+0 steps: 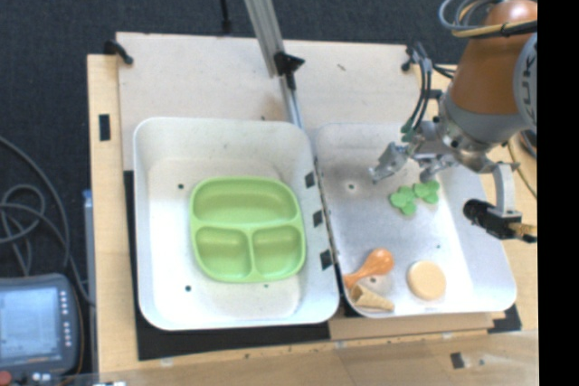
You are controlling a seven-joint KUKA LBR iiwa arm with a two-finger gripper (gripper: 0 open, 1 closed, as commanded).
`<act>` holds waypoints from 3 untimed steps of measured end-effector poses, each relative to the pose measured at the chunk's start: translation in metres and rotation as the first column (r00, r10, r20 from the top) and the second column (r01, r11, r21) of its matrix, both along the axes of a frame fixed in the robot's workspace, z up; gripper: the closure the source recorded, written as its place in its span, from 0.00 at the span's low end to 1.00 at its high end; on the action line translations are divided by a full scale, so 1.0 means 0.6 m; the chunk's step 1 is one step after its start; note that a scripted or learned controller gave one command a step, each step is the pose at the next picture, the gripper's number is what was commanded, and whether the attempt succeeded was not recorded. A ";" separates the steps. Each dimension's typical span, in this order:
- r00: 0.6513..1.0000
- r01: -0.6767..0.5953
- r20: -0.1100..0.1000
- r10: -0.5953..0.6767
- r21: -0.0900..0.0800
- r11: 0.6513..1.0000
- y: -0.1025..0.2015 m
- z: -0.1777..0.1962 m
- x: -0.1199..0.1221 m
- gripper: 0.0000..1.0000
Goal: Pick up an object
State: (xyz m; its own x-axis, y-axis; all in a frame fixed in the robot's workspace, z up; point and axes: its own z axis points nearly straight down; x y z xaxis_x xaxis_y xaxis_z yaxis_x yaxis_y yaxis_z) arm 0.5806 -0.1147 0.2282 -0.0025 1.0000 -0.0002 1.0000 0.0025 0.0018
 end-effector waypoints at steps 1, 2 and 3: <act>1.000 0.002 0.000 -0.002 0.000 1.000 0.000 0.000 0.000 0.00; 1.000 0.004 -0.005 -0.004 -0.001 1.000 -0.003 -0.071 0.005 0.00; 1.000 0.004 -0.007 -0.004 -0.001 1.000 -0.015 -0.174 0.005 0.00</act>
State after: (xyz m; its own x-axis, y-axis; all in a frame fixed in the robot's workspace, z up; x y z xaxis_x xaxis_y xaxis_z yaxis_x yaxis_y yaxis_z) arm 0.5835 -0.1238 0.1240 0.0011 1.0000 -0.0012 1.0000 -0.0011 -0.0050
